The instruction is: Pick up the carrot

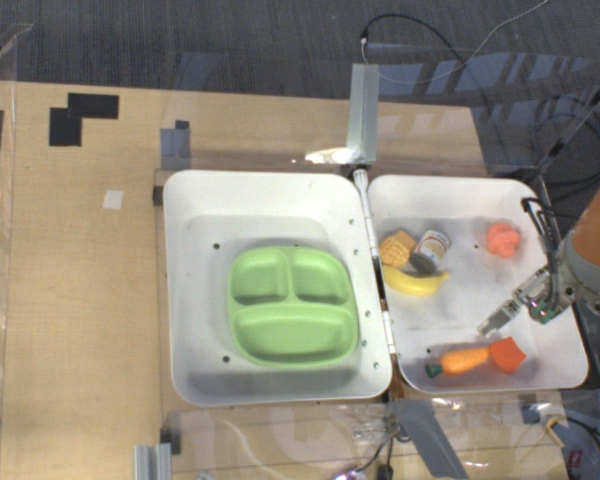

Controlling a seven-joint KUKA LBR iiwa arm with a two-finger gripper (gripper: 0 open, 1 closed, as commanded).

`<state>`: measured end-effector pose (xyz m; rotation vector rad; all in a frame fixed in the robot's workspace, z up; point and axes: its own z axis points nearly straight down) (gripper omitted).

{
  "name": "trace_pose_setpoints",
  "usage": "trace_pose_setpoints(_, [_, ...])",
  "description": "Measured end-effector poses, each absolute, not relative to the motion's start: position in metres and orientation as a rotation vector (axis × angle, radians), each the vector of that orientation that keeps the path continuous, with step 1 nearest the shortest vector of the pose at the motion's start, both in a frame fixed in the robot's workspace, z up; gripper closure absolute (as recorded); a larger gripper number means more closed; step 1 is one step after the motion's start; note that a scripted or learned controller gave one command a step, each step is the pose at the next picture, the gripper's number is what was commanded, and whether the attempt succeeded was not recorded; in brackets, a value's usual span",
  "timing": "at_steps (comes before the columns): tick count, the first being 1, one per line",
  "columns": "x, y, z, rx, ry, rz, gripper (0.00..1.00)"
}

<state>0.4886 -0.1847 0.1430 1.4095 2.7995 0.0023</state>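
The carrot point(462, 360) is orange with a green stem end. It lies along the front wall of the right bin point(480, 193), its stem end pointing left. My gripper point(504, 312) hangs just above and to the right of it, over the bin floor, coming in from the right edge. It is open and nothing sits between its fingers. An orange block point(509, 355) lies right against the carrot's thick end, below the gripper.
A banana point(416, 282), a small can point(433, 249) and a yellow-brown item point(397, 245) cluster at the right bin's left side. A pink-red item point(502, 239) lies at its back right. The left bin point(185, 268) holds a green divided plate point(292, 303).
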Motion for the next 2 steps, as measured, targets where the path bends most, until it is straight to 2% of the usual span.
trace_pose_setpoints(1, [0.4914, -0.1839, 0.1543, 1.406, 2.793, 0.006, 1.00])
trace_pose_setpoints(2, [0.4913, -0.1839, 0.1542, 1.406, 2.793, 0.006, 0.00])
